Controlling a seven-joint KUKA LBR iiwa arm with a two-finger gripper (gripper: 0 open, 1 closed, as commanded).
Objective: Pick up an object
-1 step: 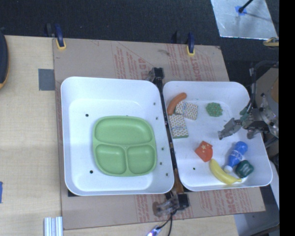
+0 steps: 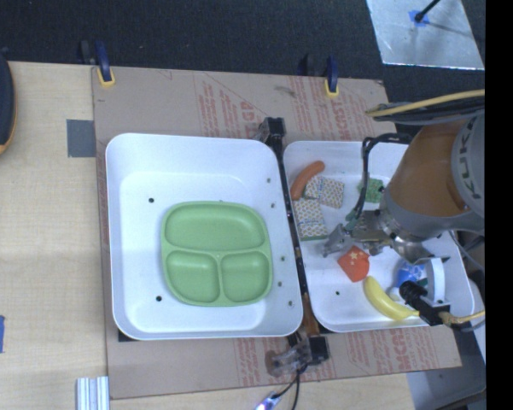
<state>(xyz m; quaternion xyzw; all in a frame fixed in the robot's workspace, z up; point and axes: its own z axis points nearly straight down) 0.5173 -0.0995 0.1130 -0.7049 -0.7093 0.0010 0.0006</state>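
The surface [image 2: 43, 254] was pale wood-grain, and a sheet of brown cardboard [image 2: 196, 101] with red print lay over its middle, held at the far edge by two clamps with yellow and blue grips [image 2: 105, 67]. A strip of grey tape [image 2: 80, 137] sat on the wood just left of the cardboard. Beyond the far edge the floor [image 2: 196, 11] was dark, with a pale, shiny square patch [image 2: 422, 20] at the upper right.

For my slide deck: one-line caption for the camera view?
KUKA arm's gripper hovers over red object in the right bin; green divided plate fills the left bin.
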